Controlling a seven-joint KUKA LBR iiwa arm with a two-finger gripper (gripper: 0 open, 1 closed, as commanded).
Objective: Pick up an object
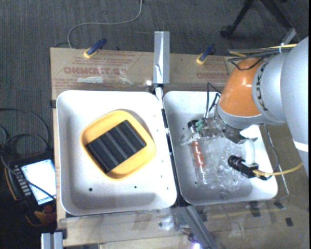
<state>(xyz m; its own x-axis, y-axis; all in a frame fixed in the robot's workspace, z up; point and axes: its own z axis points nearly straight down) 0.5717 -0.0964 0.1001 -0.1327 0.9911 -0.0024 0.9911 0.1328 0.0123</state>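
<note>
A yellow tray-like object (119,144) with a black ribbed insert lies in the left bin (72,113). In the right bin (176,108) lies clear crinkled plastic packaging (217,165) with a brownish-red tube (197,154) at its left side. My gripper (210,129) reaches down into the right bin at the upper edge of the clear packaging, under the orange band (241,95) of the wrist. The arm's body hides the fingers, and I see nothing held.
A grey metal post (161,56) stands at the back between the bins. Blue-and-yellow clamps (95,47) hold a cardboard sheet behind them. A black cable connector (238,164) hangs over the right bin. A tablet (33,178) lies on the floor at left.
</note>
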